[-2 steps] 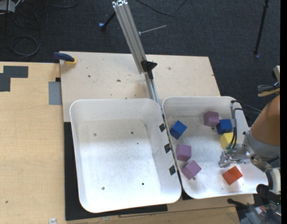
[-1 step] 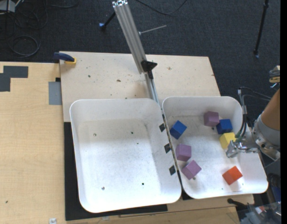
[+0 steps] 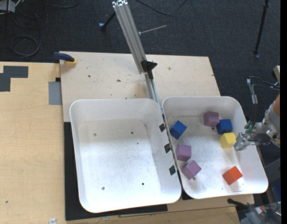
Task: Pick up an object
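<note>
And here's the gripper point(image 3: 241, 141), poking in over the right rim of the right bin point(image 3: 255, 181), a pale metallic tip just beside the yellow cube point(image 3: 227, 139), though whether it touches is too fine to call, and how its tips stand cannot be told from up here. Nothing is visibly held. The blocks are all matte, foam-looking cubes scattered across the smooth white plastic floor: a purple one point(image 3: 211, 118) and a dark blue one point(image 3: 225, 126) tucked together near the yellow, another blue cube point(image 3: 178, 129) by the dividing wall, two more purple cubes point(image 3: 183, 151) point(image 3: 191, 169) lower down, and an orange cube point(image 3: 233, 175) in the near right corner. The left bin point(image 3: 82, 171) shows a speckled, scuffed bottom. Both sit on a pale wooden bench point(image 3: 106, 76).
</note>
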Motion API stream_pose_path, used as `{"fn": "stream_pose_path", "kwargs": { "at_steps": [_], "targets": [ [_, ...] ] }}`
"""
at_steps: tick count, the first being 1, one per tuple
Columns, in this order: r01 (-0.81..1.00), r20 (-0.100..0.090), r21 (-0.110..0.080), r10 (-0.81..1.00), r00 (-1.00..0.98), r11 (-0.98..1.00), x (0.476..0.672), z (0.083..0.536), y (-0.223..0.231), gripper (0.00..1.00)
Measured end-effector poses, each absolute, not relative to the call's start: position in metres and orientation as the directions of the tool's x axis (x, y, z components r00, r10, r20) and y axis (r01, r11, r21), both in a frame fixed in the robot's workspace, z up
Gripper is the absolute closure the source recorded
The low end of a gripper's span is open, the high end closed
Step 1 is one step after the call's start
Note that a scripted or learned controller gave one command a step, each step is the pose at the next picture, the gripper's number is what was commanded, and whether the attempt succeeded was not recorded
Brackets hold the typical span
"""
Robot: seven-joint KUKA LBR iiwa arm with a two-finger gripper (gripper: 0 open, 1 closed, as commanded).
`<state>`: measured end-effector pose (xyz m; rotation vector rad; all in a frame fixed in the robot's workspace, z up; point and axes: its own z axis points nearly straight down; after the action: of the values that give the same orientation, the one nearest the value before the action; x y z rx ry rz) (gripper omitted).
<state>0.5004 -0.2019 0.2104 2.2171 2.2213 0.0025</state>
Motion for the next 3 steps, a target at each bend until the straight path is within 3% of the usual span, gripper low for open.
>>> {"fn": "stream_pose_path", "kwargs": {
  "at_steps": [2, 3],
  "targets": [
    [1.000, 0.003, -0.004, 1.000, -0.004, 0.004, 0.528, 0.216, -0.105, 1.00],
    [1.000, 0.000, 0.000, 1.000, -0.005, 0.005, 0.554, 0.225, -0.052, 1.00]
  ]
}}
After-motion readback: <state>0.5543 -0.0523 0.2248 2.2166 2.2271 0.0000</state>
